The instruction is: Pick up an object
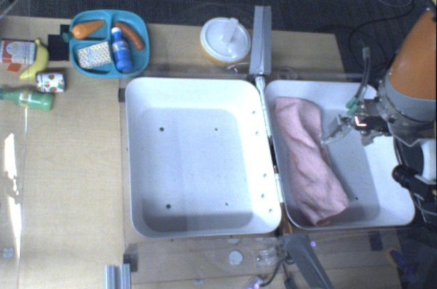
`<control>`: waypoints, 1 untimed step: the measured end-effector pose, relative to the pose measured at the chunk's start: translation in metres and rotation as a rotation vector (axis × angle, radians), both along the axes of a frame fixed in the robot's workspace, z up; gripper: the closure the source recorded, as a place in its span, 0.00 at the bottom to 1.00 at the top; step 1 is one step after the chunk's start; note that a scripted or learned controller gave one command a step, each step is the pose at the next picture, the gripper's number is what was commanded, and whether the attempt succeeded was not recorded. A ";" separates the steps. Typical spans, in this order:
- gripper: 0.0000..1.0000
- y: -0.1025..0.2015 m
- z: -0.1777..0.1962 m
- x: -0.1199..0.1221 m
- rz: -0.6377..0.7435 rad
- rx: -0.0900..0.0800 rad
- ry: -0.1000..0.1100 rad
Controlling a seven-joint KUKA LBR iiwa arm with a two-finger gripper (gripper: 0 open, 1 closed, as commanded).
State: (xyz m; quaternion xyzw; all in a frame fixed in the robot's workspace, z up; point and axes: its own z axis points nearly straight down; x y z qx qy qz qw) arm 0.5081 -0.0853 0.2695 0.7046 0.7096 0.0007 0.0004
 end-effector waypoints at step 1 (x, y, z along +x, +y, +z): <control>0.00 -0.012 -0.159 0.051 0.072 0.000 0.002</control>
